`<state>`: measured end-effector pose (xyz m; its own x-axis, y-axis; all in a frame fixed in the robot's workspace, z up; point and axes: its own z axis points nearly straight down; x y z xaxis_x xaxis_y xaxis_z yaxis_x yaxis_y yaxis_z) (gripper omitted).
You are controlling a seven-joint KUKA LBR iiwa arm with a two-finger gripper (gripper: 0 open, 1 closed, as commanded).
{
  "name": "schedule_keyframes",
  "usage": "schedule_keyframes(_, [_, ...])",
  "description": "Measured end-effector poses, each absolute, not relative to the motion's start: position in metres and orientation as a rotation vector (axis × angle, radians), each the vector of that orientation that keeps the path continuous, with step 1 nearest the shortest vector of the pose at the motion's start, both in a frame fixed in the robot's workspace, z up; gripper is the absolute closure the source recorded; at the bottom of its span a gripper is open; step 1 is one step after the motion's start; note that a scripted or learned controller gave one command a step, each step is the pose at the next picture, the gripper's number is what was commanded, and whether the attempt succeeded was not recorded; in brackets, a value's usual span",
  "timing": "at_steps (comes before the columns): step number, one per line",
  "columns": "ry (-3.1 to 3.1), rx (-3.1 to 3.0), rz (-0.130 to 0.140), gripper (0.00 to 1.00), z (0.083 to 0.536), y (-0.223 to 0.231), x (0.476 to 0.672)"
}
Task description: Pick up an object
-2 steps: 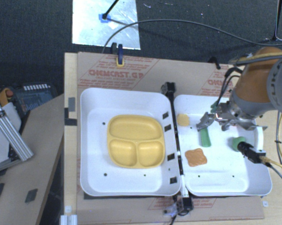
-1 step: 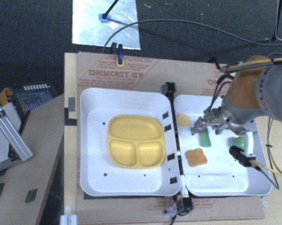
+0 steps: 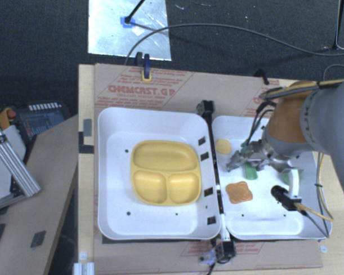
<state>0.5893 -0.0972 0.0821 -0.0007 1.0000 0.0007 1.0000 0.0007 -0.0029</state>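
In the right bin point(image 3: 259, 224), my gripper point(image 3: 245, 160) hangs low over the left-middle of the floor, at the end of the grey arm with its orange band. A small green block point(image 3: 251, 172) lies right under it, partly hidden by the gripper. A flat orange-brown piece point(image 3: 239, 192) rests on the bin floor just below and left of the gripper. A small round pale-yellow piece point(image 3: 223, 146) sits up and left of it, near the divider between the bins.
The left bin point(image 3: 112, 160) holds a yellow three-compartment tray point(image 3: 165, 172) in its middle. The arm's bulk covers the right bin's upper right. Cardboard point(image 3: 162, 88) lies under both bins.
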Motion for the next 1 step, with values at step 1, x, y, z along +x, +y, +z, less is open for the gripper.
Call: schedule_keyframes(1, [-2.224, -2.223, -0.003, 1.00, 0.0955, -0.0978, 0.5912])
